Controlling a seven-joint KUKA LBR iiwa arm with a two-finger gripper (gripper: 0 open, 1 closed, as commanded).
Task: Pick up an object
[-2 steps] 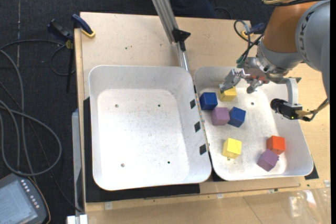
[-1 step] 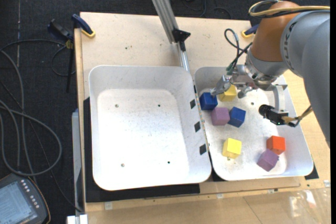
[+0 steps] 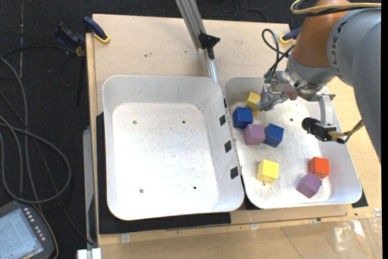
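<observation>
Hand (image 3: pixel 267 100) hovered over right bin's (image 3: pixel 348 191) far left corner, just beside a yellow cube (image 3: pixel 253 98); grip state impossible to tell. Counted there: two yellow, two blue, two purple, one orange cube.

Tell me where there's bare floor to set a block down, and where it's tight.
The left bin has open floor wall to wall. In the right bin, blocks crowd its left half: yellow block under the gripper, blue cubes, purple block. A small bare patch lies between those and the orange block.
</observation>
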